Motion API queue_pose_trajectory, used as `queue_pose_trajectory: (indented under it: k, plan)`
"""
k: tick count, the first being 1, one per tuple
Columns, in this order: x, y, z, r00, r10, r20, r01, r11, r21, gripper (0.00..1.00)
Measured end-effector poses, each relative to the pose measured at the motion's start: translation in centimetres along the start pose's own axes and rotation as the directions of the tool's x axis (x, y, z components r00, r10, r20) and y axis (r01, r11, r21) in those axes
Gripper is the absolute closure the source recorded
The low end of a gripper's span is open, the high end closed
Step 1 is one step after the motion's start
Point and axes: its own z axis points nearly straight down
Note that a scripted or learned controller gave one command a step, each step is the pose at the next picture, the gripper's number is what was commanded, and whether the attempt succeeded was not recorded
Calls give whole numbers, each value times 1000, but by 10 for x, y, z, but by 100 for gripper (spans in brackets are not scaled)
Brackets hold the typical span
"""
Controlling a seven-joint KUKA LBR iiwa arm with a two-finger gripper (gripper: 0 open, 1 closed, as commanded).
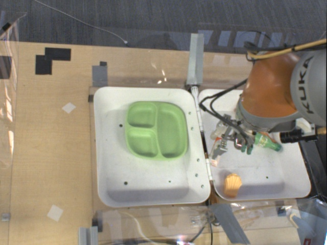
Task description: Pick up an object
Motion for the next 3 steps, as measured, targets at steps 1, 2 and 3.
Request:
queue_pose_trajectory:
  k: [1,2,3]
  plan:
    - [52,31,-20,978,208,-3,-208,978,2,100]
    - [69,85,-29,875,484,-4,-484,875,6,100]
    - [68,158,46,406,914,1,-914,406,12,100]
